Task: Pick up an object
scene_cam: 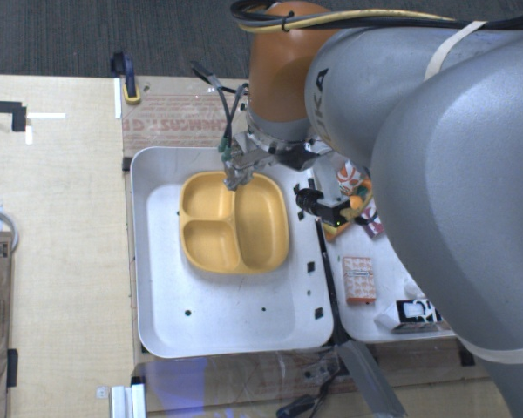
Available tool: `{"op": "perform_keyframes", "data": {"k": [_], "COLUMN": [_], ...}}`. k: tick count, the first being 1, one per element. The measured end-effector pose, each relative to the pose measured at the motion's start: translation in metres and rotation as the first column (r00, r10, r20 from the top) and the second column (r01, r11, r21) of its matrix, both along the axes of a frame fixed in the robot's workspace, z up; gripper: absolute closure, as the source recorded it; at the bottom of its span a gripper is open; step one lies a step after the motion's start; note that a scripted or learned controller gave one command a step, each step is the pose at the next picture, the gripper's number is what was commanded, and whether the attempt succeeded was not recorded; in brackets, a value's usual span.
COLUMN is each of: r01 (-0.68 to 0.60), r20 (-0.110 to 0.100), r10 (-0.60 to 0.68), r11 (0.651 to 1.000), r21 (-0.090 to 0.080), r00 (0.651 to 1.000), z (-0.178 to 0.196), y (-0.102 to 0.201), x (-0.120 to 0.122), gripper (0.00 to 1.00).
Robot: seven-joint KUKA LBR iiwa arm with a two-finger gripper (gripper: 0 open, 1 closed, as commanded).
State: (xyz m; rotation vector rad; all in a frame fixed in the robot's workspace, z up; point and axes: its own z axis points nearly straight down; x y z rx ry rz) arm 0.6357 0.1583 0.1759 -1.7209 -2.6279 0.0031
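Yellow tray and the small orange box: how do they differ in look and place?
The yellow tray is large, rounded and split into compartments; the orange box is small, flat and rectangular with print on it. The tray lies in the left bin; the box lies in the right bin. The pincer is at the tray's far rim, while the box lies apart from it. Both lie flat on a white bin floor.

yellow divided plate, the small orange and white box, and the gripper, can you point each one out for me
yellow divided plate (263,225): camera view, floor of its large right compartment
small orange and white box (359,279): camera view, middle of its top face
gripper (234,178): camera view, fingertips at the plate's upper rim
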Motion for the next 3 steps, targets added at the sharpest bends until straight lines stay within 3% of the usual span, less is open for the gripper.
{"op": "perform_keyframes", "data": {"k": [1, 2, 3], "r01": [0.064, 0.250, 0.398], "r20": [0.000, -0.002, 0.001], "r10": [-0.064, -0.250, -0.398], "r11": [0.998, 0.968, 0.918], "r21": [-0.001, -0.002, -0.002], "r00": [0.998, 0.968, 0.918], "z": [0.032, -0.040, 0.069], "y": [0.054, 0.009, -0.027], "x": [-0.032, -0.072, -0.013], "gripper": [1.00, 1.00, 1.00]}}
